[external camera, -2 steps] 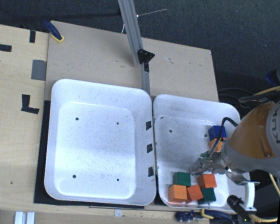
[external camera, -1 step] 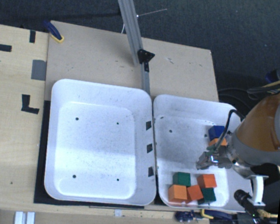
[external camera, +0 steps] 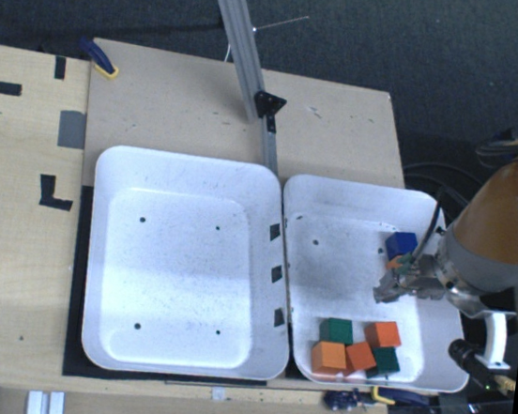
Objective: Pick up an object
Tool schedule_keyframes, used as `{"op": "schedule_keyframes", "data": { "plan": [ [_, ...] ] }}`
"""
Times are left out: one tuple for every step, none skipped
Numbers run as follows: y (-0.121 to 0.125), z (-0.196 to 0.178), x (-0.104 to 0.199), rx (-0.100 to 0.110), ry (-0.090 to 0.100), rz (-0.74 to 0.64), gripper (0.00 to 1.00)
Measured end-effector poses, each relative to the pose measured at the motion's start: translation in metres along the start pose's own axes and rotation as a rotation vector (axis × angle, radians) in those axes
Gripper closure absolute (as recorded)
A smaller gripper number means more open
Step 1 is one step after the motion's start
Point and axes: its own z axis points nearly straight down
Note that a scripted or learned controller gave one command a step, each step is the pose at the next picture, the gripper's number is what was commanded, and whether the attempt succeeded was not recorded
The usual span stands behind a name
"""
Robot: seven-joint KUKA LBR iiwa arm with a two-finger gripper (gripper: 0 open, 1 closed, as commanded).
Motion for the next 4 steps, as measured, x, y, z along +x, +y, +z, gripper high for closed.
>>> {"op": "schedule_keyframes", "data": {
  "plan": [
    [0.003, -0.061, -0.006, -0.003, -0.001, 0.0, 1.0],
    [0.033, -0.048, 0.04, 0.004, 0.001, -0.004, 1.0],
    [0.054, -0.039, 0.081, 0.004, 0.001, -0.004, 1.0],
    [0.079, -0.036, 0.118, 0.004, 0.002, -0.004, 1.0]
  ]
}}
